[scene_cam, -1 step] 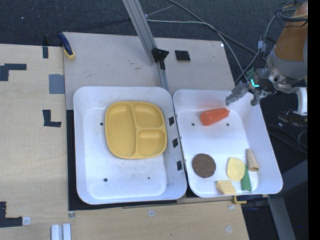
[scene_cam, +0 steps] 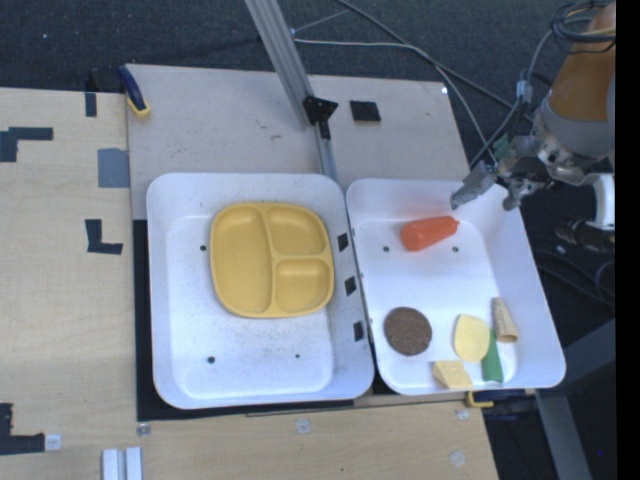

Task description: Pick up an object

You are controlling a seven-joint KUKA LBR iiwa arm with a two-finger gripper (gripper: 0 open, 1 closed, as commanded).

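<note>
The gripper (scene_cam: 490, 190) hovers over the right bin's (scene_cam: 520, 268) far edge, fingers spread, holding nothing. The carrot (scene_cam: 429, 232) lies just left of and below it. Well below sit a brown disc (scene_cam: 408, 330) and yellow pieces (scene_cam: 471, 337). Far left, a yellow tray (scene_cam: 271, 259).

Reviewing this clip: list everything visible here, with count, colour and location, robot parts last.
left bin: 1, white, left half of bench
right bin: 1, white, right half of bench
divided plate: 1, yellow, centre of left bin
carrot piece: 1, orange, upper right bin
round patty: 1, brown, lower right bin
small food pieces: several, yellow, tan and green, lower right corner of right bin
clamp: 1, blue and yellow, bench's upper left
arm: 1, grey with orange band, right edge
gripper: 1, dark, above right bin's upper right edge
</note>
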